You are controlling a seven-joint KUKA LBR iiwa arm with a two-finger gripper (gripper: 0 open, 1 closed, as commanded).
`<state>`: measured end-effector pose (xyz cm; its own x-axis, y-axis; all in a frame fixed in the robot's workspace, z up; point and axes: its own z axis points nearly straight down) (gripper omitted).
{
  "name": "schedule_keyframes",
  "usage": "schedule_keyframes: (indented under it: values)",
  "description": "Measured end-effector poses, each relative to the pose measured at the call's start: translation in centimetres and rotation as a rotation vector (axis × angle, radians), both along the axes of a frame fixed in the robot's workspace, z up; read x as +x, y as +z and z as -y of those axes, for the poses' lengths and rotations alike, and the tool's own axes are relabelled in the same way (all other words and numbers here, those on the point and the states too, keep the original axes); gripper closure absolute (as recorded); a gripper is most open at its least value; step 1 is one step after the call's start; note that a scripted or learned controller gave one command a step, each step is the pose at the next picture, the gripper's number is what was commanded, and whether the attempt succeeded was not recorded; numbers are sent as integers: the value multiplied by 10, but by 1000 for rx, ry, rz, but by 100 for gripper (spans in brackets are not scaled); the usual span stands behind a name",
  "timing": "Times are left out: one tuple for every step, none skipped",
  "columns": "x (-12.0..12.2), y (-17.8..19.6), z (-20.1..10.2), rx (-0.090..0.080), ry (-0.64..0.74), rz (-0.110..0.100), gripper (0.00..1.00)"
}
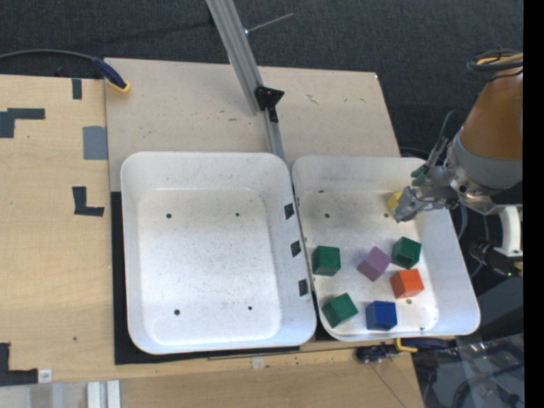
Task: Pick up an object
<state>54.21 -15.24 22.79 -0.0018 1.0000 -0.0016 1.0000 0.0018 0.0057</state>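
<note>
Jaws (406, 206), state untellable, by yellow block (393, 201) near right bin's (357, 170) far edge.

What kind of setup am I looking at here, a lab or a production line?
Most likely a robotics lab test bench: two shallow white bins side by side on a taped plywood benchtop, small coloured toy cubes as practice objects, and a metal pole overhead.

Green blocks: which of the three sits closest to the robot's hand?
The green block farthest right, just above the orange block; the other two lie farther left of the hand.
</note>
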Motion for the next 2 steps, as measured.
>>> schedule_keyframes:
  values:
    - [1, 21, 0, 1, 0, -4, 100]
    - [4, 22, -54, 3, 5, -6, 100]
